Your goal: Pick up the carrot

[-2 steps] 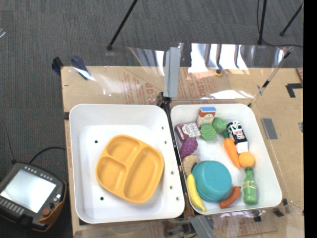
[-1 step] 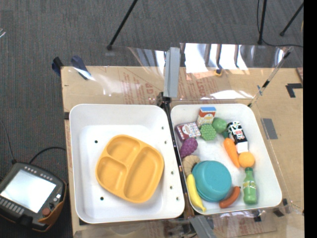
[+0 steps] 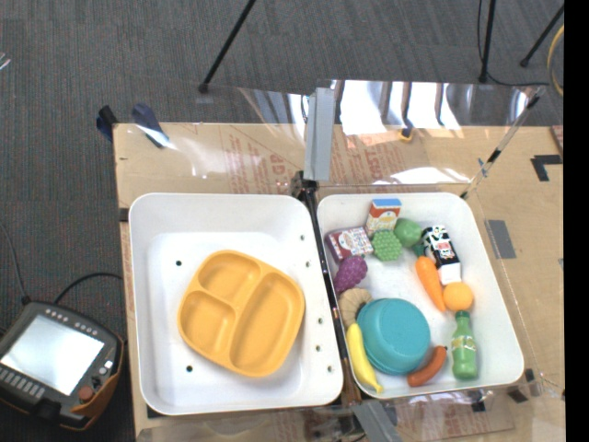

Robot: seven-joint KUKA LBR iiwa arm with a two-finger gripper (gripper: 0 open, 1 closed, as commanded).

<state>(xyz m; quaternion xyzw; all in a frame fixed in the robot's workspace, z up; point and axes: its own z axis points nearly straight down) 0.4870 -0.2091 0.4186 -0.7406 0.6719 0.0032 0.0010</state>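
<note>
While untouched, carrot (image 3: 429, 284) lies beside orange (image 3: 457, 296).

Faint reddish lettering runs across the cardboard-covered surface (image 3: 241, 159) behind the bins — it lies reversed and washed out by glare, so no word can be made out; the small cartons in the right bin — a red-and-white one (image 3: 384, 213), a purple-labelled one (image 3: 349, 242), a black-and-white one (image 3: 440, 245) — carry print too small to read.
</note>
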